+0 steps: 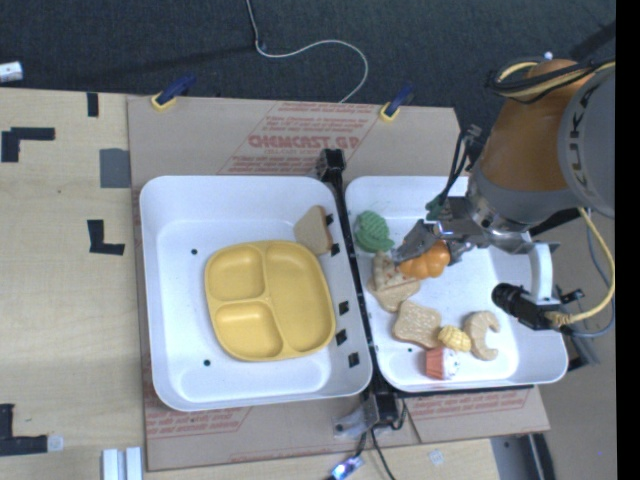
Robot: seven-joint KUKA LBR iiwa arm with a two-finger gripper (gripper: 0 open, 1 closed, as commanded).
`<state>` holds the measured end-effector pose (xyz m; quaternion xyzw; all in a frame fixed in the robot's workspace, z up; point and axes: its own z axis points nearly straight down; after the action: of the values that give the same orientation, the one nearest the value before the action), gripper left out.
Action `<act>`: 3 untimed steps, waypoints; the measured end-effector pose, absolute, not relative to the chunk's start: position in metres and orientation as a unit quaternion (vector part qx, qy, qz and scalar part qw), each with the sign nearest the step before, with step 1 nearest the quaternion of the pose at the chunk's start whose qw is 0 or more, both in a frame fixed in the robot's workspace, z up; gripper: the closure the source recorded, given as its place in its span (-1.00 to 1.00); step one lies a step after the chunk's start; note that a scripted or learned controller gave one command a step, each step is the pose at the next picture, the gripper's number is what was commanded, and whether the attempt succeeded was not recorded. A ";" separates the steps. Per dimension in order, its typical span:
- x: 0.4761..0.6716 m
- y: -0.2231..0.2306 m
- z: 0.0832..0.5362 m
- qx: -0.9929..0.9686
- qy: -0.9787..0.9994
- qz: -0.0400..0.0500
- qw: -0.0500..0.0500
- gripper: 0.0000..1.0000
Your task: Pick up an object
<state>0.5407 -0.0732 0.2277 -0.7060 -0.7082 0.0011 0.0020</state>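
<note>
My gripper [428,251] hangs over the middle of the right bin [520,368], fingers pointing down and to the left. An orange toy food piece [428,264] sits between the fingertips, and the fingers are closed on its two ends. Just left of it lie a green leafy toy [373,230] and a tan flat piece [392,286]. Nearer the front of this bin are a tan bread-like piece [415,323], a small yellow piece [453,339], a red and white piece [440,365] and a curved tan piece [486,334].
The left bin [165,268] holds a yellow divided plate [268,298] and a tan slice [315,232] leaning at its right wall. Both bins rest on a cardboard sheet [290,138]. A black fitting with cables [525,305] hangs over the right bin's right side.
</note>
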 end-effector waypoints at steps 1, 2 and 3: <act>0.507 -0.026 0.216 -0.706 -0.709 0.002 0.003 1.00; 0.507 0.002 0.229 -0.706 -0.709 0.001 0.001 1.00; 0.490 -0.006 0.225 -0.707 -0.707 0.002 0.002 1.00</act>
<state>0.4897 -0.0058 0.2247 -0.7070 -0.7072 0.0021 0.0016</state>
